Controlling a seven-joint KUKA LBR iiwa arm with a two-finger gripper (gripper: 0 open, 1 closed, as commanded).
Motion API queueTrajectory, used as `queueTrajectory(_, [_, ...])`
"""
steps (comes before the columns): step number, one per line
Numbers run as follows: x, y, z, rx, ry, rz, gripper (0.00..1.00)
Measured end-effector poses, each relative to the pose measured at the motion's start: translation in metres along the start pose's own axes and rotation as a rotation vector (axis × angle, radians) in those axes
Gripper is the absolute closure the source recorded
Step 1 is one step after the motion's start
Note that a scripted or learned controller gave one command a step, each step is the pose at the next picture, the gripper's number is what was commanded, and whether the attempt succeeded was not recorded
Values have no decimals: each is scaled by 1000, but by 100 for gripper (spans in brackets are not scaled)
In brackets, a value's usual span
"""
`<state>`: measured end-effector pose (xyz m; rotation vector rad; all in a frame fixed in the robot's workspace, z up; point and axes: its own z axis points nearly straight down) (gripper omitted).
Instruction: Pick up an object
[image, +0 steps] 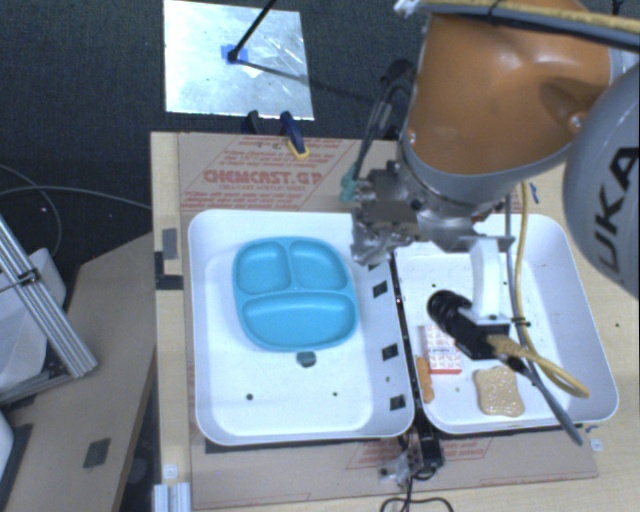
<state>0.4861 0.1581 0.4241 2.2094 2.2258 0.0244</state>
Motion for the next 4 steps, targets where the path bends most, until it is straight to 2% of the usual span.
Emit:
queueTrajectory(1, [0,2,-3,8,-5,-3,100])
queueTrajectory(4, [1,4,-35,0,-2,-24,100])
